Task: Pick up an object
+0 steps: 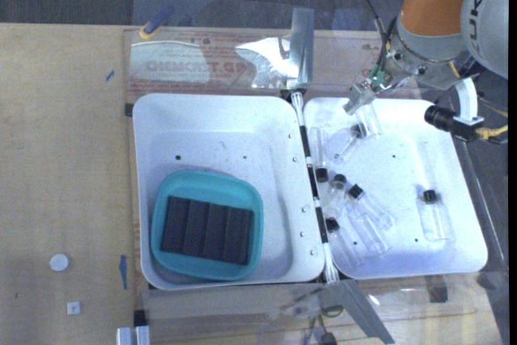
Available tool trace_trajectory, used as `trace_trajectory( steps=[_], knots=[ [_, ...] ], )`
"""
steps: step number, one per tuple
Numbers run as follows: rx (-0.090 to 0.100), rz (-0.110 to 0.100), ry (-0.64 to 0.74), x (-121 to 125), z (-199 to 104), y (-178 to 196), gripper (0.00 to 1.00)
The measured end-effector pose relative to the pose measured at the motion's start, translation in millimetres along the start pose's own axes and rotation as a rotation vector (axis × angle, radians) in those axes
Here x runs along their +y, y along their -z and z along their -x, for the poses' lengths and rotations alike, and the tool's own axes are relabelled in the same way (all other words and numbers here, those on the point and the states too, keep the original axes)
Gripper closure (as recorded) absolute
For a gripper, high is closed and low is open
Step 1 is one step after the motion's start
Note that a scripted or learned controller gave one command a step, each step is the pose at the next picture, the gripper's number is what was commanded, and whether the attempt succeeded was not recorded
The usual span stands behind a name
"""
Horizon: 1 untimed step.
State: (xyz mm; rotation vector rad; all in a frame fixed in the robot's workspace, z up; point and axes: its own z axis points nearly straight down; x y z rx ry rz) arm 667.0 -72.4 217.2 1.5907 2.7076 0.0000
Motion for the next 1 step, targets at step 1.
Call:
trace_trajectory(
  steps=[1],
  knots=[
    [-0.004,0.004,0.0,0.8,1.0,11.3,1.0]
  ],
)
